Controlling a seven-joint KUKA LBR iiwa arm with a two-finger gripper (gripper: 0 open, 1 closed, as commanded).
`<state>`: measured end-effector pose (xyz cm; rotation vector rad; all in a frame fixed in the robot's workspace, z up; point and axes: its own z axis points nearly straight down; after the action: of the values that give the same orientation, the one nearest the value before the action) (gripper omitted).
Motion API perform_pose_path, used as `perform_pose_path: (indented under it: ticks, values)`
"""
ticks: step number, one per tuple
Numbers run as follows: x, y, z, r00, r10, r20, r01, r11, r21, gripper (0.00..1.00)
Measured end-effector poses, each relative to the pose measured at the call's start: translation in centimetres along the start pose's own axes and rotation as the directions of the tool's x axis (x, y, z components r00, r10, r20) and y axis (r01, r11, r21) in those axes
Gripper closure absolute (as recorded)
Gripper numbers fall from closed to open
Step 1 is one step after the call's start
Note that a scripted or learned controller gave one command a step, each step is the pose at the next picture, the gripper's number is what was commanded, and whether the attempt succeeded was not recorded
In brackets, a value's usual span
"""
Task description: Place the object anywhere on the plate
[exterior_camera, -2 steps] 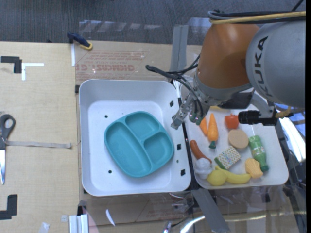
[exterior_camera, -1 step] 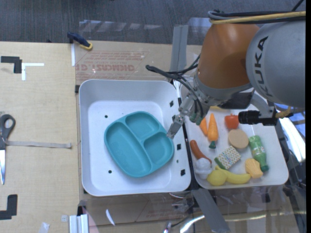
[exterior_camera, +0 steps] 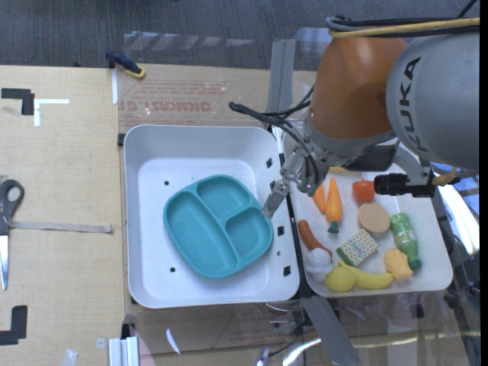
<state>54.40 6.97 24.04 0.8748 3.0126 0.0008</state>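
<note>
A teal plate [exterior_camera: 217, 227] with three compartments lies in the left white bin [exterior_camera: 145, 155], and nothing rests on it. My gripper [exterior_camera: 280, 191] hangs over the divider between the two bins, its tip just above the plate's right rim. The bulky orange-and-grey wrist covers much of it, and I see no object in it. Toy foods lie in the right bin [exterior_camera: 436, 274]: two orange carrots [exterior_camera: 333, 200], a red piece [exterior_camera: 364, 191], a tan round cookie [exterior_camera: 374, 218], a green bottle [exterior_camera: 405, 239], a speckled cracker [exterior_camera: 358, 246], a sausage [exterior_camera: 311, 235], a white garlic [exterior_camera: 318, 261] and a yellow banana [exterior_camera: 357, 280].
Scissors [exterior_camera: 8, 212] lie on the wooden bench at the far left. A blue-and-yellow tool [exterior_camera: 125, 63] sits behind the left bin. Black cables [exterior_camera: 255, 115] run from the arm over the back rim of the left bin.
</note>
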Motion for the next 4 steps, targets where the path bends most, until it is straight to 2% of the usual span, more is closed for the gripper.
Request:
perform_pose_path:
  ticks: [4]
  values:
    - [0.0, 0.0, 0.0, 1.0, 0.0, 0.0, 0.0, 1.0, 0.0, 0.0]
